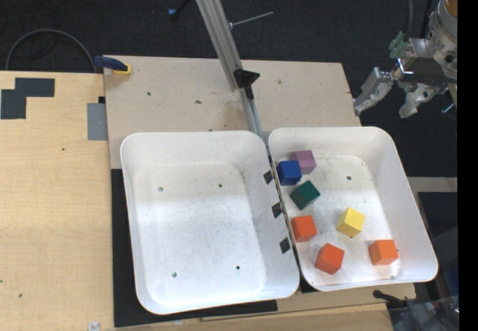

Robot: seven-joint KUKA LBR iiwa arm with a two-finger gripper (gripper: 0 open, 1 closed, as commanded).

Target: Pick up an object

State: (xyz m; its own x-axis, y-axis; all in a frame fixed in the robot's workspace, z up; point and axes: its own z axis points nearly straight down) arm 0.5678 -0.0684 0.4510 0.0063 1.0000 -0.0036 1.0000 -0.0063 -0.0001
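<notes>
Orange cube (383,251) low; gripper (390,99) raised, splayed.

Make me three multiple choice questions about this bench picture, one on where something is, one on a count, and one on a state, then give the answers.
1. Where does the blue cube sit?
A. In the left bin
B. In the right bin, beside the purple cube
C. On the wooden bench top

2. How many cubes lie in the right bin?
A. Four
B. Nine
C. Seven

3. Where is the hand just now?
A. Up above the right bin's far right corner, clear of the cubes
B. Down among the cubes
C. Over the left bin

Answers: 1 B, the blue cube touches the purple one near the divider. 2 C, purple, blue, green, yellow and three orange-red ones. 3 A, the hand hangs beyond the bin's rim with nothing between its fingers.
</notes>
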